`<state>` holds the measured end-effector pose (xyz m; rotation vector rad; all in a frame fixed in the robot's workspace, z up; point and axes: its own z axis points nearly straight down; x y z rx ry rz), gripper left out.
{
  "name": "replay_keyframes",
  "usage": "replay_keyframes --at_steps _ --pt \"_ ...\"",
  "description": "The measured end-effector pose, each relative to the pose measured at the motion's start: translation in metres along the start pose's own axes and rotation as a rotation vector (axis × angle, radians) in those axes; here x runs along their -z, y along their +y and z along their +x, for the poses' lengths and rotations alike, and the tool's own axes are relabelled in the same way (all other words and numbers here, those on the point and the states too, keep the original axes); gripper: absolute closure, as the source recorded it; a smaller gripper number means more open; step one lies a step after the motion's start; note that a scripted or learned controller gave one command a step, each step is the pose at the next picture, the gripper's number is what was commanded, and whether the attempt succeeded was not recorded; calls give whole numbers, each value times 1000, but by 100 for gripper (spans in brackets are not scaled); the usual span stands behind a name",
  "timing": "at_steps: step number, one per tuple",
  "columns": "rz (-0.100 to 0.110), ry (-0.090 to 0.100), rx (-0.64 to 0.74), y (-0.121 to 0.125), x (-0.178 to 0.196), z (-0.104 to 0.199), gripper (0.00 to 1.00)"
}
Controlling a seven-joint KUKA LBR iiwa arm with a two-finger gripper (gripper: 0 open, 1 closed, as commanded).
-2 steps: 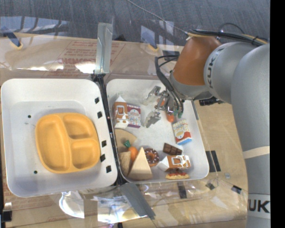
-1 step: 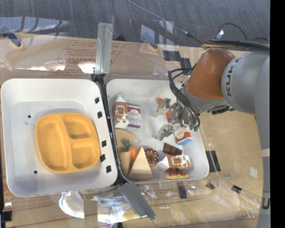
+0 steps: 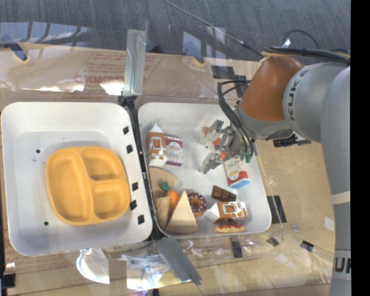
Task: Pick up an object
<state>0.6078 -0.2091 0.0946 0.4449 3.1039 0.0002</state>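
**Zero objects lifted so far: gripper low in the right bin, nothing seen between its fingers**

Arm reaches in from the right, wrist over the right bin's upper right part. Gripper sits low among the items, fingers spread partly open, one tip near the bin floor at the middle, the other up toward the back wall. Gap between them looks bare; I see white bin floor there, no object clamped.

Nearest candidate: small red-and-white carton, just beside the gripper's lower right, possibly touching the wrist hardware; can't tell for sure. Another carton with a house print lies to the gripper's left, apart from it. Along the front of the bin: wedge of toy cheese, chocolate donut, brown chocolate piece, an orange-and-white carton, and something orange by the wedge.

Left bin holds a yellow divided tray, well away from the action.

Progress, my read: approach is done, grasp isn't. Left to do: close on something, most likely the red-and-white carton, then lift clear of the bin. Risk: the carton sits off to the side of the finger gap, so closing here may catch nothing.
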Motion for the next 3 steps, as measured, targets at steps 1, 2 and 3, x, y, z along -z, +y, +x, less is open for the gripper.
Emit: replay_keyframes --at_steps 1,2,3 --pt "0 -3 6 2 11 -1 100" --pt "1 -6 -165 34 139 -25 100" --pt "4 8 -564 24 105 20 100"
